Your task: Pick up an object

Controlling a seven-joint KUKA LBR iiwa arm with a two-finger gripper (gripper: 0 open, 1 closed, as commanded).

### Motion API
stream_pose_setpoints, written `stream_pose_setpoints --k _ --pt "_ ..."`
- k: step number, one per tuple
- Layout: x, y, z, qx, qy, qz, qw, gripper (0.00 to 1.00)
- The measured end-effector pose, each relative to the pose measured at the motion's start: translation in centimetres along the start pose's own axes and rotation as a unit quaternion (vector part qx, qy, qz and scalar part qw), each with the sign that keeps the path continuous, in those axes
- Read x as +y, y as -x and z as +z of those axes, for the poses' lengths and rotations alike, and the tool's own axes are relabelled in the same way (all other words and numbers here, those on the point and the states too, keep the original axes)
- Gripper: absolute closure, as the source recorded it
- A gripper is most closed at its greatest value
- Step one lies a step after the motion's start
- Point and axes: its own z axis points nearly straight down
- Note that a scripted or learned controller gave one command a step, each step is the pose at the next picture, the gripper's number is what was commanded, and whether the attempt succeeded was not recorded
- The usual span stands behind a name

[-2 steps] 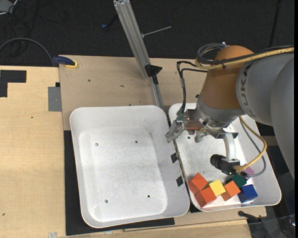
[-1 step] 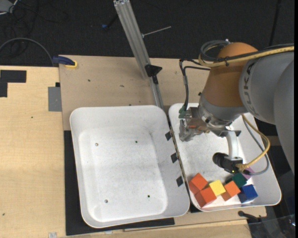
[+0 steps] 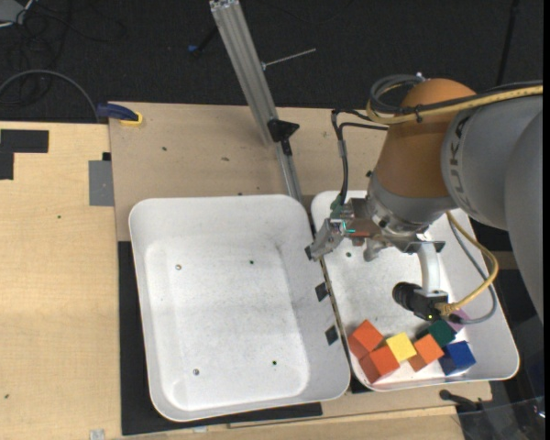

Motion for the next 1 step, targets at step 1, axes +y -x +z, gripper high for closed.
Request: stream_pose_setpoints --k 1 --pt "0.02 0.28 -0.97 0.000 -0.001 0.002 1.0000 1.00"
